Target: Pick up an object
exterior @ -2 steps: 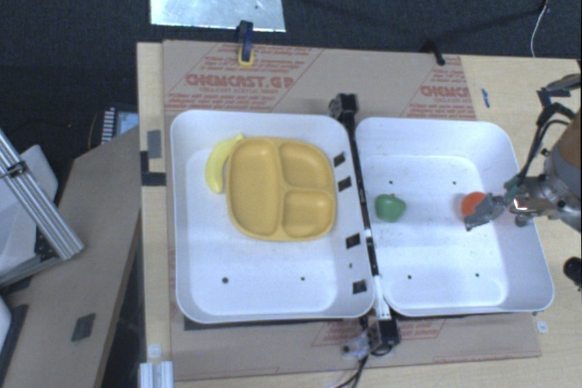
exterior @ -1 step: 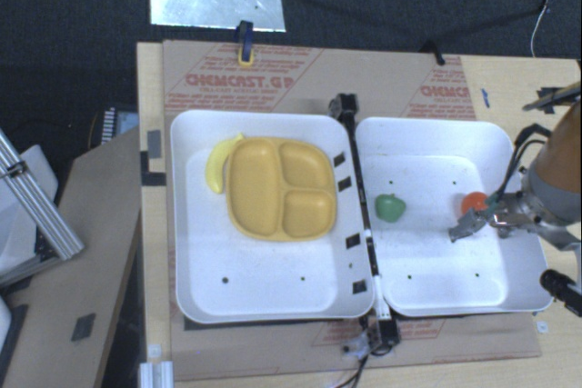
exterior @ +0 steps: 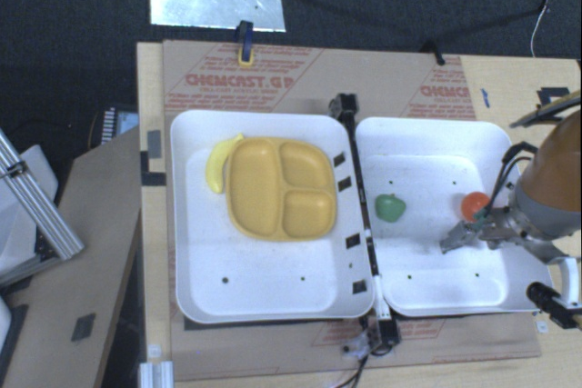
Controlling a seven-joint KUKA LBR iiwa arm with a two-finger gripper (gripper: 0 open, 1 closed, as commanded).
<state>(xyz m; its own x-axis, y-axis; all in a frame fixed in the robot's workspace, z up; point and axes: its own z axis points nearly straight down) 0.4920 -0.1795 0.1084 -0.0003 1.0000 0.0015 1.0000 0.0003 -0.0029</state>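
Grey, orange-banded arm (exterior: 555, 182) reaches into the right bin (exterior: 436, 286); its end effector (exterior: 459, 238) hangs low, grip state unclear. Left bin (exterior: 195, 286) holds a yellow divided tray (exterior: 277, 188) and banana (exterior: 216, 164). Green object (exterior: 390, 207) and orange-red ball (exterior: 474, 205) lie in the right bin.

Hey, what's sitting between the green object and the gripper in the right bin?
Nothing: in the camera view, only bare white bin floor separates the green object from the gripper.
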